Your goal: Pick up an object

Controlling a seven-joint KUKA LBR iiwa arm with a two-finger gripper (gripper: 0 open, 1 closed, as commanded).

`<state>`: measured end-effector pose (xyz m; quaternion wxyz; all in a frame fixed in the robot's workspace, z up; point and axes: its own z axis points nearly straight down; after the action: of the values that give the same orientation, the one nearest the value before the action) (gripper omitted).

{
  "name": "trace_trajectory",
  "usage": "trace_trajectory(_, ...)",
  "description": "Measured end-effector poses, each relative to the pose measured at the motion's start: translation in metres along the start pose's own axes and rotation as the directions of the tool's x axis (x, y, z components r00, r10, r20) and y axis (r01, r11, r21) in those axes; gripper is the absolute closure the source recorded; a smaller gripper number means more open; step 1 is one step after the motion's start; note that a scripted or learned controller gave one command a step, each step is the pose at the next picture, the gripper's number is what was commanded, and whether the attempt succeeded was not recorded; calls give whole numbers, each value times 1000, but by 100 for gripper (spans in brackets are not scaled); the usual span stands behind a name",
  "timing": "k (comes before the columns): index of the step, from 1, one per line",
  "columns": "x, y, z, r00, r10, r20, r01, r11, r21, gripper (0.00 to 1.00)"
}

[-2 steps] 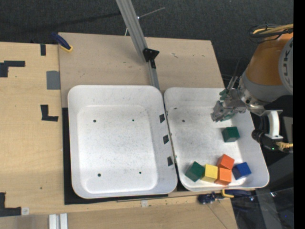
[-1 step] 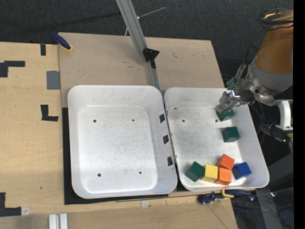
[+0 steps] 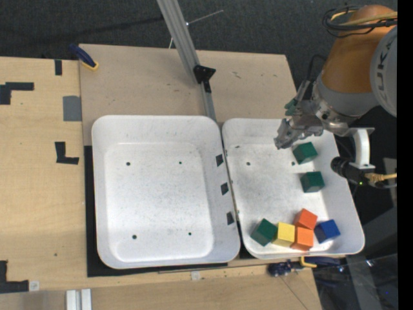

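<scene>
**benchrat:** so where's the arm at? the gripper [image 3: 286, 139] is hanging over the top of the right bin [image 3: 258, 173], just up-left of a green block [image 3: 304, 152]. can't tell how far the claw is open from this angle, it's a dark blob. nothing visibly between the tips.

**cubefan:** yeah, i'd call that green one the target. second green block [image 3: 312, 181] is a bit below it, and the rest sit clumped at the bottom edge: dark green block [image 3: 264, 231], yellow block [image 3: 285, 233], two orange blocks [image 3: 304, 227], blue block [image 3: 328, 230].

**benchrat:** handling guess?

**cubefan:** they look like small rigid cubes, probably light and not fragile. the faces look smooth, so a corner pinch could slip. i'd grab two opposite flat faces, squared up to the block since it sits a bit rotated. the loners are easier, they have free room on both sides.
</scene>
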<state>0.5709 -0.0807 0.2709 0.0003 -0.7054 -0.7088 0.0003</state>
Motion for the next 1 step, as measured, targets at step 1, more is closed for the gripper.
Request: trace_trajectory(1, 54, 25, 17, 1000, -2, -1, 2, 1000, 1, 100)
